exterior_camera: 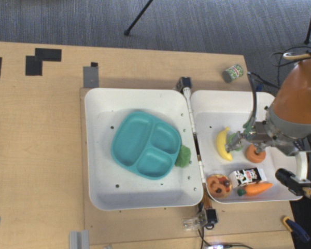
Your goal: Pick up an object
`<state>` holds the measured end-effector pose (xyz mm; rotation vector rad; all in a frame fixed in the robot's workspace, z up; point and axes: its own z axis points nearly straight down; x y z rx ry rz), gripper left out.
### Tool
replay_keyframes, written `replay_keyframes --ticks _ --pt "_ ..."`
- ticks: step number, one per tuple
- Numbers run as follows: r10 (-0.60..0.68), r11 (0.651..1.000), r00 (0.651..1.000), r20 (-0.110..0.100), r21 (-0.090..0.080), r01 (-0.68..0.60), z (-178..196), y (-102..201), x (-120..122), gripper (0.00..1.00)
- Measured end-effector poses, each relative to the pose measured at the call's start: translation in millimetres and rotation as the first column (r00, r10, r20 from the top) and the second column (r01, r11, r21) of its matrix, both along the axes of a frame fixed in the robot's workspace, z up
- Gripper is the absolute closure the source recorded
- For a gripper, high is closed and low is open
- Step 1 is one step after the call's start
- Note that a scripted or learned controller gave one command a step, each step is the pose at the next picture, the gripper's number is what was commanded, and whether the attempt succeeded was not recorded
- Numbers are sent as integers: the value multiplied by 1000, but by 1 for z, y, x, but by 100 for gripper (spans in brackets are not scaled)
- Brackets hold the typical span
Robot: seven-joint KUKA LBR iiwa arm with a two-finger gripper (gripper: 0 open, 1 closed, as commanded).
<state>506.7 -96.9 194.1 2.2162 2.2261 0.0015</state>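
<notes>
In the camera view we see two white bins side by side on a wooden bench (36,154). The left bin (101,191) sits in the middle of the frame and holds a teal divided plate (146,144), tilted a little, with a small green object (183,156) touching its right edge, close to the bin's right wall.

The right bin (217,105) lies toward the right side of the frame. In it we find a banana (223,143) left of centre, standing roughly top to bottom in the picture. Just right of it is a round orange object (255,154). Along the lower edge of this bin, from left to right, we see a round pastry-like item with dark spots (218,185), a small black-and-white carton (247,176), and a carrot (257,189) just below the carton and touching it.

The arm (300,97) comes in from the right edge, its orange band large in the upper right. The gripper (242,137) hangs over the right bin, between the banana and the round orange object, close to the banana's right side. We cannot tell how the jaws stand, because the grey parts blur together here, and we see nothing clearly between them.

On the bench above the right bin lies a small green can (233,72) on its side.
</notes>
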Motion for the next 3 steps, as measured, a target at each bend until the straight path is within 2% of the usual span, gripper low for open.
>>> replay_keyframes --ticks 1,2,3 --pt "1 1000 1000 -3 0 -1 -92 -4 53 0" --pt "0 1000 1000 3 0 0 -80 -4 55 100" --pt "1 1000 1000 2 1 -1 -9 86 28 100"
